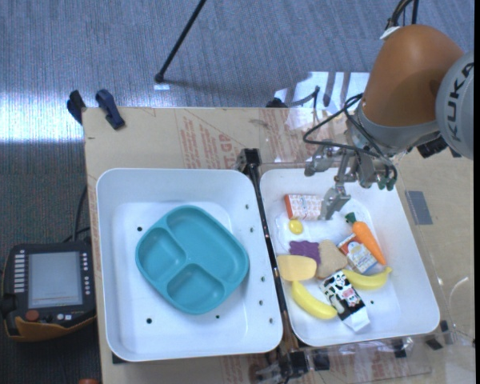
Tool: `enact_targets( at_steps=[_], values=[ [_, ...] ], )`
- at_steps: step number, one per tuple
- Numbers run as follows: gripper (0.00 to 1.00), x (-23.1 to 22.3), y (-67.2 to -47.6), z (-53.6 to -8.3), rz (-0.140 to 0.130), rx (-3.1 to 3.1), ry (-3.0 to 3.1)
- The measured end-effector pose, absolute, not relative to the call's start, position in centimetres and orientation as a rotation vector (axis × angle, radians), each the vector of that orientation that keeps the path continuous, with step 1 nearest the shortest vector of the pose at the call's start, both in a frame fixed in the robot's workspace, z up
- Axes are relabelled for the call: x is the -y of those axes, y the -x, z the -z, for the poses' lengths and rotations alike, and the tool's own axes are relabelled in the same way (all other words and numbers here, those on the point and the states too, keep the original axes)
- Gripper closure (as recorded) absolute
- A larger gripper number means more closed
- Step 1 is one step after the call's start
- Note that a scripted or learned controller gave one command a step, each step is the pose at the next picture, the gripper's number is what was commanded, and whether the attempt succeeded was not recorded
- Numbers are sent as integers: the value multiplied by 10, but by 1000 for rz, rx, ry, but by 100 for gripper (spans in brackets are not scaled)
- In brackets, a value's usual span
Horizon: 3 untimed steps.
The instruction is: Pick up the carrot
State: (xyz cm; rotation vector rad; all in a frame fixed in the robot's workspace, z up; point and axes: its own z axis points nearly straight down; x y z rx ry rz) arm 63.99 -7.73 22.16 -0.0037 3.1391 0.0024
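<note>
The carrot, orange with a small green top, lies in the right bin near its right wall, pointing down and to the right. It is touching a small orange and white carton. My gripper hangs over the upper middle of that bin, a short way up and to the left of the carrot's green end. I see nothing held in it. The grey arm with its orange dome reaches in from the upper right.
The right bin also holds a red and white box, a small yellow piece, a purple item, a tan slice, a yellow wedge, two bananas and a cow-print carton. A teal divided plate fills the left bin.
</note>
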Motion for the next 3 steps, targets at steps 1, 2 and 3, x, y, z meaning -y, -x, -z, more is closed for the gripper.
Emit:
enact_targets(
  at_steps=[1,2,3],
  values=[
    [0,130,-618,-103,-8,-3147,203],
    [100,129,-625,-121,-3,-3127,205],
    [100,171,-523,-86,-4,-3142,172]
  ],
)
